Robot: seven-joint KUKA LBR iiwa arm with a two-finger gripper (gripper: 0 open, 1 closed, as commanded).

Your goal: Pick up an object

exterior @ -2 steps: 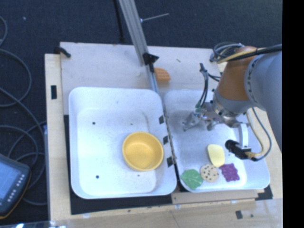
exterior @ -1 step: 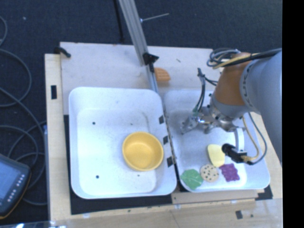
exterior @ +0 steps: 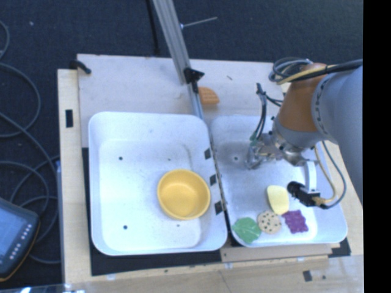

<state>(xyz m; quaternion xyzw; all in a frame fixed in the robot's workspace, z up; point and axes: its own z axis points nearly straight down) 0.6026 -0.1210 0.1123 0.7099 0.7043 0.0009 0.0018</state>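
Gripper (exterior: 255, 157) over bare right bin (exterior: 235, 140) floor, grip state can't tell; yellow piece (exterior: 277, 198), cookie (exterior: 268, 222) lie well off toward near corner, so descending here risks grabbing nothing

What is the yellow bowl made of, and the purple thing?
The yellow bowl looks like smooth plastic: one even colour with a soft sheen. The purple thing looks like moulded plastic or rubber, matte and bumpy-edged; too small to be sure.
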